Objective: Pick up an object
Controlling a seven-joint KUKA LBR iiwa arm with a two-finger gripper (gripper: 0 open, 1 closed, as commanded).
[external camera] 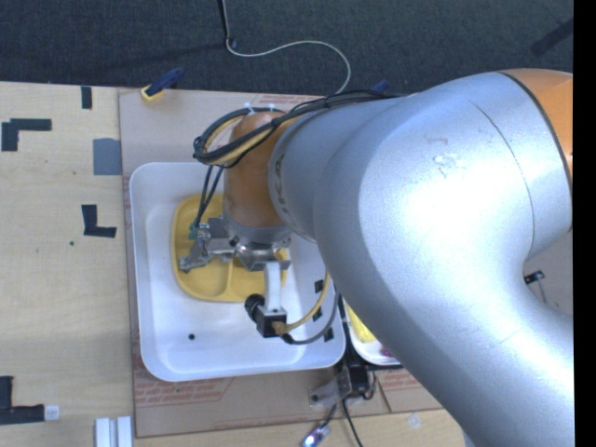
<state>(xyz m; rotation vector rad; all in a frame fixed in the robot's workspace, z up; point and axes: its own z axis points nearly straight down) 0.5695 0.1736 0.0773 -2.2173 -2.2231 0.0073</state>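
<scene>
A flat yellow plastic dish-like object [203,266] lies in the white shallow bin [149,250], toward that bin's left wall and roughly midway between its far and near edges, partly covered by the robot's wrist. The pick looks not yet done: the yellow piece appears to rest on the bin floor, and nothing shows it lifted or clamped. What remains, by my reading, is closing on it and raising it clear. The grey arm [438,240] sweeps in from the right and fills much of the frame, its orange band at the upper right, the wrist bent down steeply over the bin's middle. The gripper [200,247] sits low over the yellow object's left part, possibly touching it, though the slant makes that hard to judge. Whether it is wide or narrow I cannot tell.
</scene>
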